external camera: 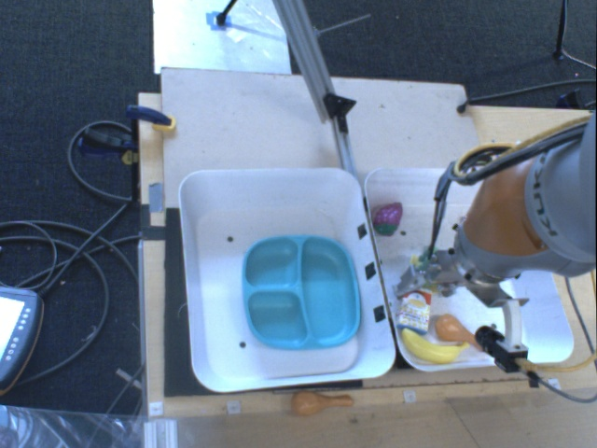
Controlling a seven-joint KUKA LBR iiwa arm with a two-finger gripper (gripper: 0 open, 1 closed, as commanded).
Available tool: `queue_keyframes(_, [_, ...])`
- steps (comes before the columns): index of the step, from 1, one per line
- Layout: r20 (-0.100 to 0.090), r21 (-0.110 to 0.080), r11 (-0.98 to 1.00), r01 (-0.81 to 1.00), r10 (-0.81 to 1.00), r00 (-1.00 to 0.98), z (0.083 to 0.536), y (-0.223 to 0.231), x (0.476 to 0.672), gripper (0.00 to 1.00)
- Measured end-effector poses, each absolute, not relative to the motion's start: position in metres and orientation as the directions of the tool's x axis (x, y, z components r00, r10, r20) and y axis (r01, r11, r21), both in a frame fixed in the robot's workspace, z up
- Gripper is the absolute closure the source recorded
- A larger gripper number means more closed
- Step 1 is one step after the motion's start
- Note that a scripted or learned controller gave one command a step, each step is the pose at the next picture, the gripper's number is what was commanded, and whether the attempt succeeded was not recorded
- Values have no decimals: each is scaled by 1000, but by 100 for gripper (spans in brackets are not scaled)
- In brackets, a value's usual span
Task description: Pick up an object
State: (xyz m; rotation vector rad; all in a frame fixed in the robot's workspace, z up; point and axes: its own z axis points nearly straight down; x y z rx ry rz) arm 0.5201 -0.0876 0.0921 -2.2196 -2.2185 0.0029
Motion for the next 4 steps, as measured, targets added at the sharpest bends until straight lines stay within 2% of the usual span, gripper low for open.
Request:
queue_keyframes(1, [1,2,0,1000,1000,0,106,-88,522,100])
queue_keyframes(2, [-1,8,7,1000,1000,-7,168,-83,521,100])
queue_keyframes(4, [-1,8,7,1000,1000,-7,262,-82,531,100])
